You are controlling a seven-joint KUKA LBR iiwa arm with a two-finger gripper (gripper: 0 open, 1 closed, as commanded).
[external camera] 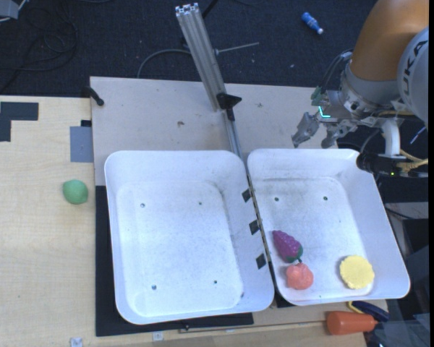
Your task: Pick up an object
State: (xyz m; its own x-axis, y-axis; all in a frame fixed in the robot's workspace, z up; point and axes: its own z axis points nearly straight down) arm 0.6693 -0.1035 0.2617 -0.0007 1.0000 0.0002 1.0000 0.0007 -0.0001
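Bench edge nearest the camera: an orange, carrot-shaped plastic piece [351, 322] lies at about 5 o'clock of the frame, just outside the near rim of the right-hand shallow white bin [382, 215].

Inside that bin, three small items cluster along the near side. A round, flat yellow foam-like disc [356, 272] sits at the bin's 5 o'clock corner. A small red-orange, strawberry-like toy [299, 276] sits at 7 o'clock, near the dividing wall. Touching it on the far side is a purple, grape-cluster toy with a green tip [288, 245]. The disc lies apart from the other two. The rest of the bin floor is speckled white.

The left-hand shallow white bin [119, 194] lies beside it, rims meeting along a seam marked with small black clips [254, 226].

At 9 o'clock of the frame, a small green ball [75, 191] rests on the pale wooden tabletop [29, 251], well apart from both bins.

Farther off, a slanted grey aluminium rail [202, 53] rises from the seam toward 12 o'clock.

At 2 o'clock, the grey two-finger gripper [315, 131] hangs over the far rim of the right bin, under the orange-banded wrist. Fingers [304, 130] appear spread apart, with nothing between them. It is well apart from the toys.

A small blue object [312, 23] lies on the dark floor beyond.
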